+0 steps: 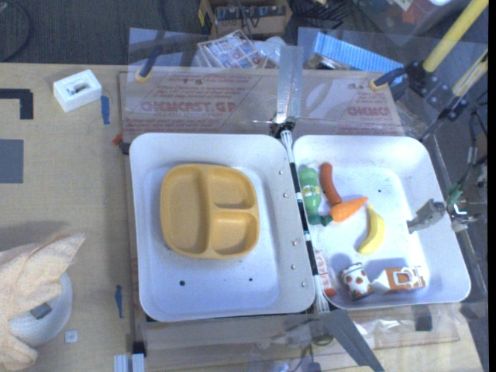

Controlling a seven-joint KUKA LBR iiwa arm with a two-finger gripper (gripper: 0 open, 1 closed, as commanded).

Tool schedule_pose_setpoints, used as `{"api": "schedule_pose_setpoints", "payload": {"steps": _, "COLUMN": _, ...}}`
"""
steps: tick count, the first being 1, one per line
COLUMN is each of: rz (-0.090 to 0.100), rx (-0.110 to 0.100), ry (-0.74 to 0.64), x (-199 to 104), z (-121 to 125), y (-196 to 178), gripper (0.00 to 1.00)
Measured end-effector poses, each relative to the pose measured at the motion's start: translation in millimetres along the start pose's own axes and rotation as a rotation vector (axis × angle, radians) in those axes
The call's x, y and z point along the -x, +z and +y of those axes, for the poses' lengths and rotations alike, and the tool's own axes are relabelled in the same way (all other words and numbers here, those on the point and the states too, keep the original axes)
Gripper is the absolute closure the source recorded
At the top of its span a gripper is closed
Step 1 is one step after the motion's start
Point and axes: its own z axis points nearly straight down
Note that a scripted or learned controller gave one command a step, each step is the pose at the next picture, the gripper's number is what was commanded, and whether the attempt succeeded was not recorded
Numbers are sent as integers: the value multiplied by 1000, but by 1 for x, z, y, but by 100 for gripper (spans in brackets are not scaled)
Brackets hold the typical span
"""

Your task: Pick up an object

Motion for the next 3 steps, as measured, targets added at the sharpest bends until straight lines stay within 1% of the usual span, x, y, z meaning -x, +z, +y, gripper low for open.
{"api": "schedule_pose_setpoints", "payload": {"steps": 1, "rz": -4, "rx": 10, "ry": -62, "x": -38, "z": 39, "y": 137, "gripper": 0}}
{"api": "schedule_pose_setpoints", "payload": {"steps": 2, "rz": -4, "rx": 14, "ry": -58, "x": -36, "z": 41, "y": 127, "gripper": 100}}
{"api": "schedule_pose_setpoints", "payload": {"steps": 3, "rz": -1, "rx": 1, "ry": 173, "x": -83, "z": 25, "y": 28, "gripper": 100}}
